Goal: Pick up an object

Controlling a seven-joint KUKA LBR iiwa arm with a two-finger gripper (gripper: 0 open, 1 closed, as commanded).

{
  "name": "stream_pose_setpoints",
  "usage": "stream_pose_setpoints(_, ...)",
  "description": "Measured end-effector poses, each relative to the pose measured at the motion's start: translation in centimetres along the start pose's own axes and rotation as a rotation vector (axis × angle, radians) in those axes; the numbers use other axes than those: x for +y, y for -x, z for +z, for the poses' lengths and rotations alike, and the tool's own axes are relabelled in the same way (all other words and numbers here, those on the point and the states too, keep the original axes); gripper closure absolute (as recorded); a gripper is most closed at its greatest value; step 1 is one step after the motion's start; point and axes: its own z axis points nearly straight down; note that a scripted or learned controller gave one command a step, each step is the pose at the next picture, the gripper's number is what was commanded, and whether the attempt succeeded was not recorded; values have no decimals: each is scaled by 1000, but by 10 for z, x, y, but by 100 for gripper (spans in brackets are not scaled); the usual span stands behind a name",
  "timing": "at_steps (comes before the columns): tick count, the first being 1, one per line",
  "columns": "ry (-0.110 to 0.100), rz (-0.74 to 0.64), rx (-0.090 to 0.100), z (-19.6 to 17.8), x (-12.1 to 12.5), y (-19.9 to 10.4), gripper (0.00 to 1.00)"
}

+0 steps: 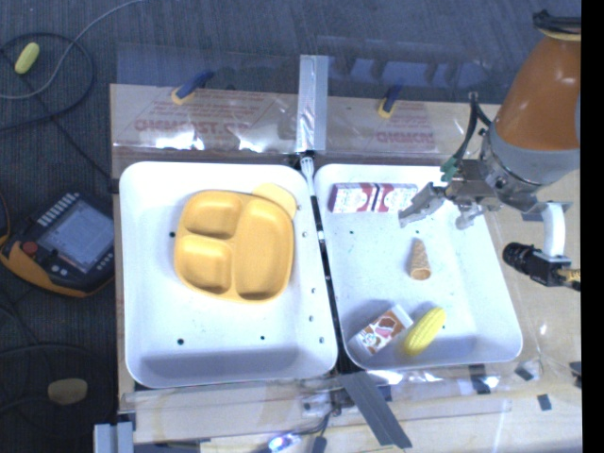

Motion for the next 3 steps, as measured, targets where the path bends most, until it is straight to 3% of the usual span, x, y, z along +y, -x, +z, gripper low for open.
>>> stream_pose_setpoints(1, -2, 32, 0, 117, 2, 37, 0)
stream_pose_setpoints(2, 12, 67, -3, 181, 5, 54, 0)
stream_pose_setpoints(3, 14, 66, -1, 171, 6, 54, 100)
